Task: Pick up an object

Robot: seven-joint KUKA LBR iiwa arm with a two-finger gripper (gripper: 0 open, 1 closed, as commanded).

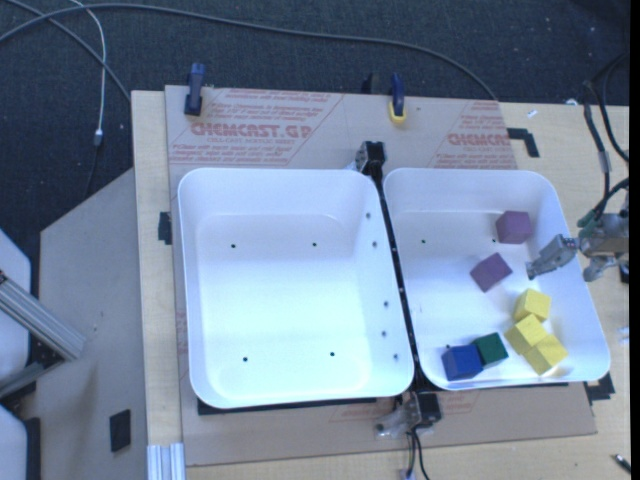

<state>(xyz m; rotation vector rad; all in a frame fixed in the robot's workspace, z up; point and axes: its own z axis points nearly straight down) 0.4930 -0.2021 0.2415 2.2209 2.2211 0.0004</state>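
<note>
Gripper point(560, 253) at the right bin's point(440, 193) right rim, reaching in from the right; jaws too small and blurred to tell whether spread or closed, nothing visibly between them. Nearest, just left and slightly up: purple block point(513, 227), faces roughly square to the bin walls. Left and below the gripper, apart from it: second purple block point(491, 271), turned at a slant. Below the gripper: two yellow blocks, one point(532, 304) tilted, the other point(537, 345) longer, long axis running from upper left to lower right. Further down-left: one green block point(491, 348) touching one blue block point(462, 362). Six blocks counted, all in the right bin. Beside it on the bench point(150, 268): left bin point(190, 268).
</note>
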